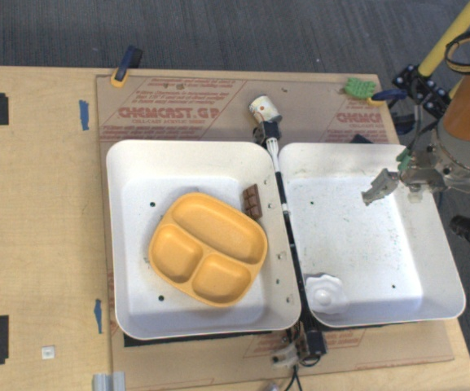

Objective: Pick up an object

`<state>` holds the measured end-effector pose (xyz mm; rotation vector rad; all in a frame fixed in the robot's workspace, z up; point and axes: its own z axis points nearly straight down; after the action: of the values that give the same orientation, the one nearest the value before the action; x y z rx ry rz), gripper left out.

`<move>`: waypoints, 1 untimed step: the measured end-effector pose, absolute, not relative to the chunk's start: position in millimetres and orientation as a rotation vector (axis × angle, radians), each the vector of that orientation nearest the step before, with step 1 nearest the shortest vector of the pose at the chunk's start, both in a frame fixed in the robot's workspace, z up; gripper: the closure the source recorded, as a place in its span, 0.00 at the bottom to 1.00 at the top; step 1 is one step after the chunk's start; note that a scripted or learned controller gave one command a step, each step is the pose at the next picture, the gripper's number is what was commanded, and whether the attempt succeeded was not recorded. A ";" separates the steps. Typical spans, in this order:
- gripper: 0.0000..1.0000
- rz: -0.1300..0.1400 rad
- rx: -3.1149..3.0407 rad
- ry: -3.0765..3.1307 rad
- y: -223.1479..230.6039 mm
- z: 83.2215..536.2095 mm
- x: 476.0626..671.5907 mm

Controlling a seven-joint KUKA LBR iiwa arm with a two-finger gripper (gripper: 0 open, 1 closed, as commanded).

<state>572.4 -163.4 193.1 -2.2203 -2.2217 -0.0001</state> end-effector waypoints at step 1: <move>0.00 0.001 -2.352 -2.082 -132.7 91.8 510.3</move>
<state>510.3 -132.7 91.8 -2.3516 -2.0815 0.0009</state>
